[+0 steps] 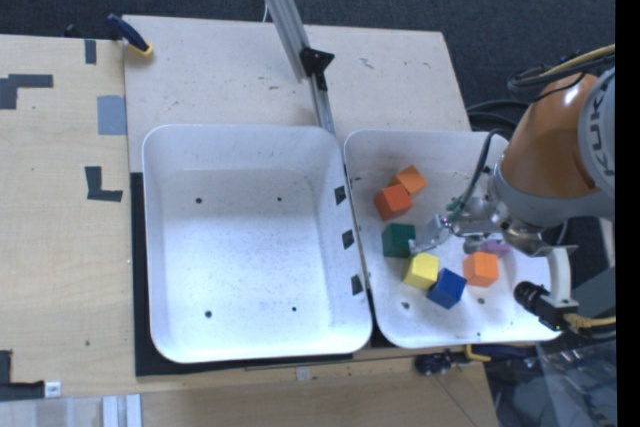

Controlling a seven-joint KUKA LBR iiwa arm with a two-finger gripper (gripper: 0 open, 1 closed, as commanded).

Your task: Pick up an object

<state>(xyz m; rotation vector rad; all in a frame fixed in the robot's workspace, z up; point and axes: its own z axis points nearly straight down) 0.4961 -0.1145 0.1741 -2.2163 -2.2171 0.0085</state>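
The right bin (420, 147) holds several small blocks. Two orange ones lie near its middle, one (410, 181) behind the other (393, 201). A green block (399, 240) sits below them, with a yellow block (423, 269) and a blue block (447, 288) toward the front. Another orange block (482, 268) lies at the right, with a small pink piece (494, 244) just behind it. My gripper (443, 230) hangs low over the bin, just right of the green block and above the yellow one. I see nothing between its fingers.
The left bin (160, 215) stands beside the right one. A slanted metal rail (285, 5) runs from the top down to the bins' shared wall. A blue-and-yellow tool (130, 35) lies at the bench's far left corner. Cables hang at the right.
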